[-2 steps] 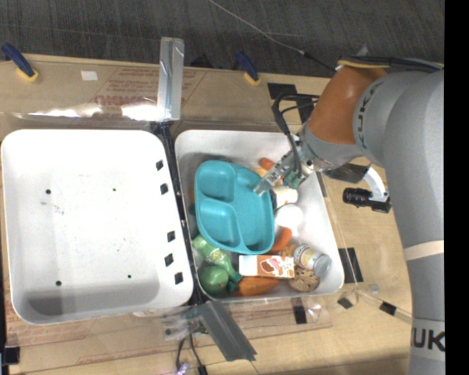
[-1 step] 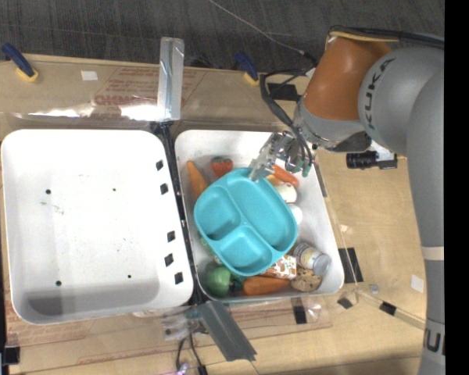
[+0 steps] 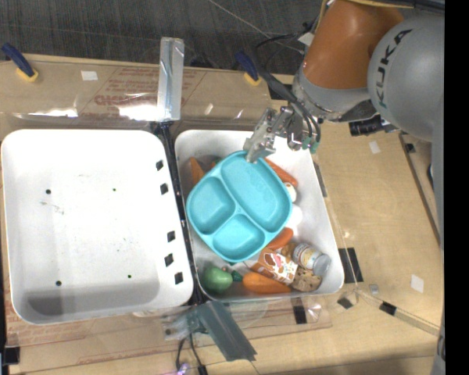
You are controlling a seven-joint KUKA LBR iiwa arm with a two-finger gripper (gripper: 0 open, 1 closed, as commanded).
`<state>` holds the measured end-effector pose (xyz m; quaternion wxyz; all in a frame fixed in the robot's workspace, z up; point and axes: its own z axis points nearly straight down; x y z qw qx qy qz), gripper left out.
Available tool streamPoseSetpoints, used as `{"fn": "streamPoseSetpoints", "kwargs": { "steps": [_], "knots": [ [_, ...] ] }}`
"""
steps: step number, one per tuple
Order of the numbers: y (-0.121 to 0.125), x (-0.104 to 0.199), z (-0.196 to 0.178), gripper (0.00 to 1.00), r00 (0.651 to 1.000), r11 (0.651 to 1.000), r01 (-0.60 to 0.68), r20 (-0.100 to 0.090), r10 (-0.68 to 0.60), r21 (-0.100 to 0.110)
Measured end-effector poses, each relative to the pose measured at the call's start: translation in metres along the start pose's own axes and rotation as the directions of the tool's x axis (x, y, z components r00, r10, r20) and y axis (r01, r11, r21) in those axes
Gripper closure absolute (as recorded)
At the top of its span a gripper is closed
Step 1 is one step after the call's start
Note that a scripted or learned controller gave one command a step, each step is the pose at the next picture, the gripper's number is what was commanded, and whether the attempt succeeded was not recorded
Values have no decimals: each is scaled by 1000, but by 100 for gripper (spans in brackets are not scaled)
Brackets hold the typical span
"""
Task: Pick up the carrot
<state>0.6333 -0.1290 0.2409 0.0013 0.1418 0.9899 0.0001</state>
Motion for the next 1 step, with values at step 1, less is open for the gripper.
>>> {"fn": "streamPoseSetpoints", "kwargs": {
  "steps": [1],
  "knots": [
    [20, 32, -4, 100, 950, 950, 313, -6, -313, -1]
  ]
}}
